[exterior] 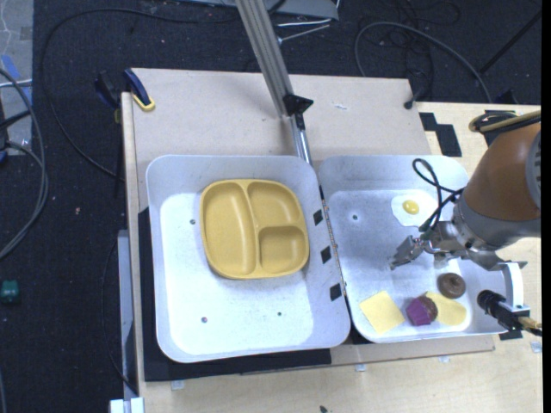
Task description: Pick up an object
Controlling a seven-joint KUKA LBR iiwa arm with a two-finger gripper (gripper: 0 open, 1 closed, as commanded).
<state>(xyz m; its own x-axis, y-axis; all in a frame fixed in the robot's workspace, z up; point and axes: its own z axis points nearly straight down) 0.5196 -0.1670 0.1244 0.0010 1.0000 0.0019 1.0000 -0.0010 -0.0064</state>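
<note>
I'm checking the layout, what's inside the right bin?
The right bin holds a fried egg toy, a brown doughnut, a yellow cheese slice and a purple piece on a pale yellow item. The arm covers its right side.

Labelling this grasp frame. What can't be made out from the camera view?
- Gripper: too small and dark to tell whether it is open or shut.
- Pale yellow piece: partly covered by the purple object.
- Brown round object: too small to identify.
- Arm: cut off by the right edge.
</note>
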